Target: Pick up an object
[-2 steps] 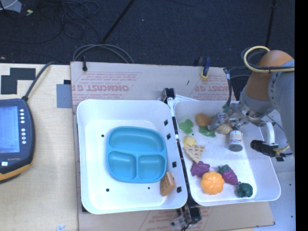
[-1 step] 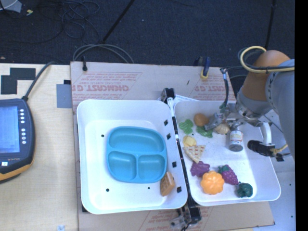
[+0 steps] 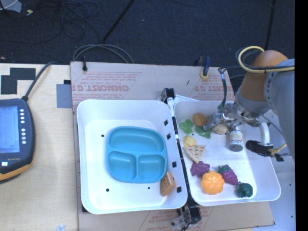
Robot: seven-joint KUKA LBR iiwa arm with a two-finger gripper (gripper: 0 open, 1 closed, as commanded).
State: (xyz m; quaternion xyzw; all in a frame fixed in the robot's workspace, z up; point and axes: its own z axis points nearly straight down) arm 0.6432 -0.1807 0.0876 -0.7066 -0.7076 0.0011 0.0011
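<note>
We look down on a dark floor (image 3: 144, 18) at the top, crossed by loose black cables (image 3: 72, 13) that trail toward the counter. The counter (image 3: 43, 191) is pale wood, and a brown cardboard sheet (image 3: 125, 83) with red print lies over its middle. At the left edge we see a handheld control pendant (image 3: 12, 138) with a lit screen, and the light is even, without hard shadows.

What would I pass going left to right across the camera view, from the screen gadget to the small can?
Handheld screen pendant → blue plastic divided tray → brown bread-like piece → yellow waffle wedge → orange toy pumpkin → small silver can.
</note>
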